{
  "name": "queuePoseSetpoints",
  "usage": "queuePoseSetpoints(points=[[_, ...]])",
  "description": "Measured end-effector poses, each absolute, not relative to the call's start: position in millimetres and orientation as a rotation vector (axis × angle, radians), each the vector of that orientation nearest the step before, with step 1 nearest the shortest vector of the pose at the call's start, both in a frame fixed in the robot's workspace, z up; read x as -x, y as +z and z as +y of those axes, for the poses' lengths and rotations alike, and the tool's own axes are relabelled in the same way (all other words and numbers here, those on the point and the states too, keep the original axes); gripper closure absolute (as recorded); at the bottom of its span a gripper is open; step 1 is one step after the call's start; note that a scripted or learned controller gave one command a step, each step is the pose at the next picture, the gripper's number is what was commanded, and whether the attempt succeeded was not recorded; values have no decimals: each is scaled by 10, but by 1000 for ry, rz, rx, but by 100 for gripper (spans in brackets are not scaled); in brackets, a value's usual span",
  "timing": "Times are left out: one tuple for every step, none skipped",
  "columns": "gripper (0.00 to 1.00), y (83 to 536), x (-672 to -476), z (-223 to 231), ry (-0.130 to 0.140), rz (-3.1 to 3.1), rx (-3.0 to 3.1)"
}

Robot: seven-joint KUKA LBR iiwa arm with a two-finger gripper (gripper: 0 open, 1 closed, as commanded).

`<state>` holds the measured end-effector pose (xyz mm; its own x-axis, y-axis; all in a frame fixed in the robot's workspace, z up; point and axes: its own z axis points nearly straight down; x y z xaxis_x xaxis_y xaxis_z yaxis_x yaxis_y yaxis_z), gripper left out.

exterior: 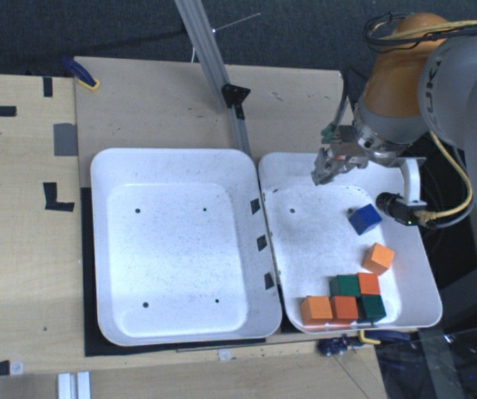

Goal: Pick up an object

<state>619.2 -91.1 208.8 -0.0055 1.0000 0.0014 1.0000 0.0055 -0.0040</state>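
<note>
The claw (328, 171) (grip state unclear) hovers at the right bin's (292, 173) far rim, blue block (365, 219) nearby.

Pale wooden bench (22, 248) with black tape marks (54, 196), dark carpeted floor (81, 15), slanted metal pole (209, 44)

One fixed camera looks down at a slant on both white bins (259, 223)
</note>
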Motion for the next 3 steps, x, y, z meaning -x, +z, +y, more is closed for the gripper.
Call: queuePoseSetpoints(points=[[100, 2119, -6096, -456, 1, -2227, 2212], [100, 2226, -5903, 128, 0, -2228, 2210], [100, 2209, -5780, 600, 2, -2227, 2211]])
